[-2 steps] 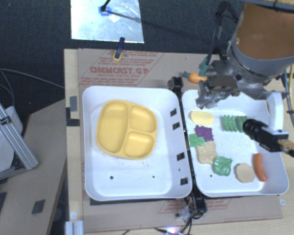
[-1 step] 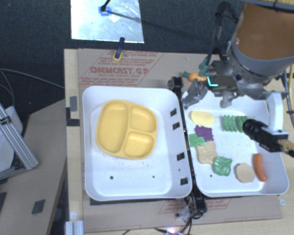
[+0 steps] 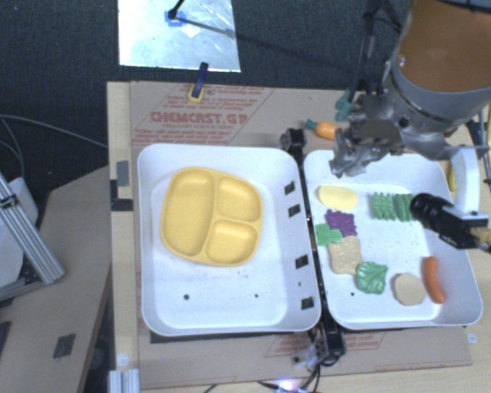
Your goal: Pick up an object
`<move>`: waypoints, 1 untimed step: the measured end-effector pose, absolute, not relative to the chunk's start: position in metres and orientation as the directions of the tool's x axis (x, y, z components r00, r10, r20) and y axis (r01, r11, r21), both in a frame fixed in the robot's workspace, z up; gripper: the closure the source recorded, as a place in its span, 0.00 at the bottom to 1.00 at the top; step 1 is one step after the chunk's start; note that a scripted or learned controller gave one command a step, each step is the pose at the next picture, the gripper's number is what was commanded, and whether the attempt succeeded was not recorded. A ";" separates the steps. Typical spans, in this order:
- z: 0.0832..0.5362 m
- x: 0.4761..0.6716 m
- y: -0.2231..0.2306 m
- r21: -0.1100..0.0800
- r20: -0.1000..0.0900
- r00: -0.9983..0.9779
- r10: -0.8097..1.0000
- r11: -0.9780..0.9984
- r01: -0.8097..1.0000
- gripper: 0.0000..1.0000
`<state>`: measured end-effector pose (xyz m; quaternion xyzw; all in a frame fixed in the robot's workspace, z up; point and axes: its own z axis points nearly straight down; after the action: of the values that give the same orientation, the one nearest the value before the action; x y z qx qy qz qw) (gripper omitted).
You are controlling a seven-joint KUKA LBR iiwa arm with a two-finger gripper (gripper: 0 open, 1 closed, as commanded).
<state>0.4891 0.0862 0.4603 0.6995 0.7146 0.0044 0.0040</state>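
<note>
I see the grey two-finger gripper [image 3: 349, 164] hovering, fingers slightly apart and holding nothing; the pale yellow oval toy food piece [image 3: 337, 196] lies just below the fingertips in the right white bin [image 3: 466, 301].

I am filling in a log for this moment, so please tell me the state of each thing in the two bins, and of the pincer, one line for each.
Yellow divided plate: lying flat in the left bin, compartments bare.
Yellow food piece: flat in the right bin, untouched.
Purple piece: flat, beside the small green piece.
Ridged green piece: flat.
Sausage: lying near the right rim.
Pincer: hovering above the right bin, holding nothing visible.
</note>
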 end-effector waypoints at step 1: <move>0.428 0.487 0.062 0.000 0.000 0.001 1.000 -0.001 1.000 1.00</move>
<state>0.4867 0.0625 0.4282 0.7075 0.7067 -0.0001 0.0001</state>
